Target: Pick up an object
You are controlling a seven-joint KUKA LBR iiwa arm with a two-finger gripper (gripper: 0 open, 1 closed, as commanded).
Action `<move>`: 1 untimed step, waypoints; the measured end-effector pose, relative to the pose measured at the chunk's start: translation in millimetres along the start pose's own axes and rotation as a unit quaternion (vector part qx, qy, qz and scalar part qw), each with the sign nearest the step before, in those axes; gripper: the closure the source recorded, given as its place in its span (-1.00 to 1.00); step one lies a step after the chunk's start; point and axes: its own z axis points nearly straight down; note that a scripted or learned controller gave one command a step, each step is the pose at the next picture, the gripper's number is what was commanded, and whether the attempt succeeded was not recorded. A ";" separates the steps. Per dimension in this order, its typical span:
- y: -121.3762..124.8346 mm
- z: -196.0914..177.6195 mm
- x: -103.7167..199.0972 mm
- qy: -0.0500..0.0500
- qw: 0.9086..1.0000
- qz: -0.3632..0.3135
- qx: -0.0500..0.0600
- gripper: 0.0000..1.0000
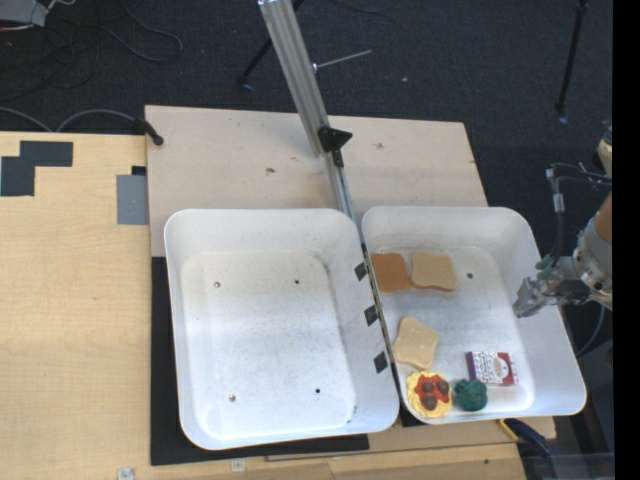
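No legible text, brand, no. or sign found anywhere in frame. Only candidate: small red-and-white packet (491,368), lower right of frame, inside right-hand bin (545,258) — has a printed face w/ pale panel and dark marks, but too small and blurred to read; no letters or digits can be made out. Flat dark grey patches (38,162) on wooden surface, upper left of frame, are plain blocks w/o characters. Bin walls and pale board behind the bins carry no readable markings.
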 end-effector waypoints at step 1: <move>-6.3 -6.5 56.9 0.002 1.000 -0.002 0.003 1.00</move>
